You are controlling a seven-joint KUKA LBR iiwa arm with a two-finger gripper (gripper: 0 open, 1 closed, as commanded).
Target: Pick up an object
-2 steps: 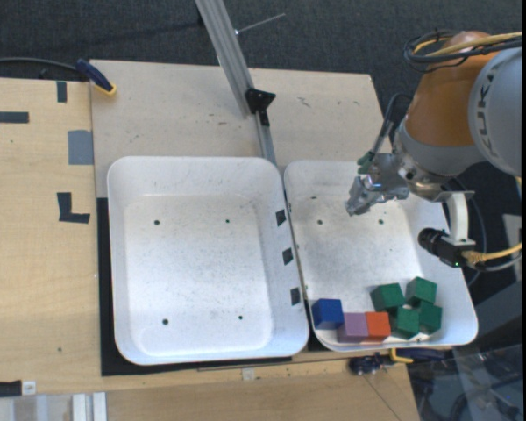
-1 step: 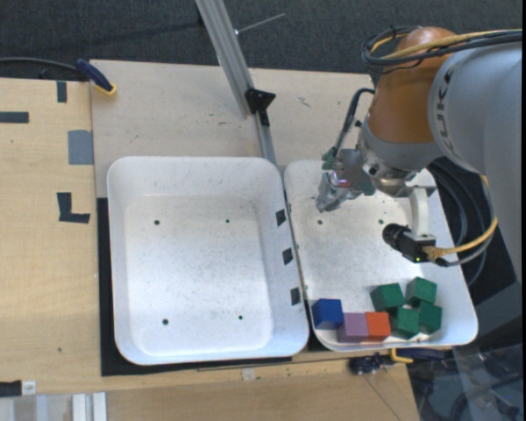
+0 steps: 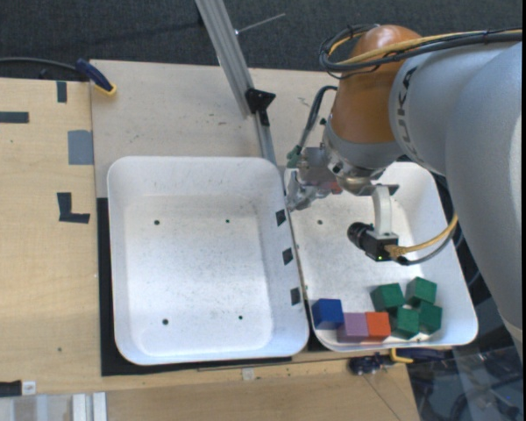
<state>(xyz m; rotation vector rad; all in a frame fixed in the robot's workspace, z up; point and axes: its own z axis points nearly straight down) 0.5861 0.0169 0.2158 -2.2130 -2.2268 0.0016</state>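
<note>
Small blocks lie huddled in the near corner of the right bin (image 3: 333, 244): a blue block (image 3: 328, 312), a purple block (image 3: 356, 325), an orange block (image 3: 378, 324) and several green blocks (image 3: 407, 305). My gripper (image 3: 303, 188) hangs at the far left of the right bin, close to the wall shared with the left bin, well away from the blocks. The grey arm with its orange band (image 3: 368, 86) looms over the bin's far side and hides the fingers.
The left bin (image 3: 193, 253) lies beside the right one. A slanted metal pole (image 3: 232, 55) runs down to the bins' shared far corner. Cables loop around the wrist, and a small black part (image 3: 368, 239) hangs over the right bin's middle.
</note>
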